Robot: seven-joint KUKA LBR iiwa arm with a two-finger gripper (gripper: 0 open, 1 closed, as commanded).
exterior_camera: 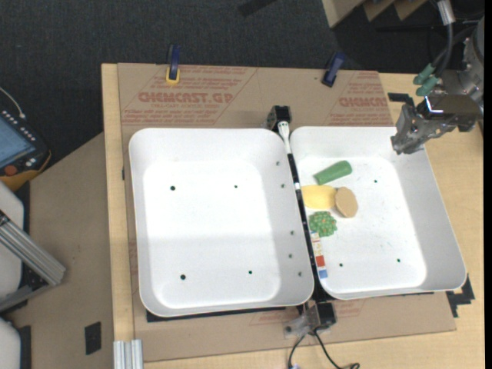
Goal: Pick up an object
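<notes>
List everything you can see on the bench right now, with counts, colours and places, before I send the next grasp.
white bins: 2, white, side by side on the board
cardboard board: 1, brown with red print, under the bins
clamps: 2, blue, one with yellow, on the board's far edge
green cylinder: 1, green, right bin, near the divider
yellow block: 1, yellow, right bin, below the cylinder
tan disc: 1, tan, touching the yellow block
green bumpy ball: 1, green, below the block
pincer: 1, grey, over the right bin's far right corner, holding nothing visible
</notes>
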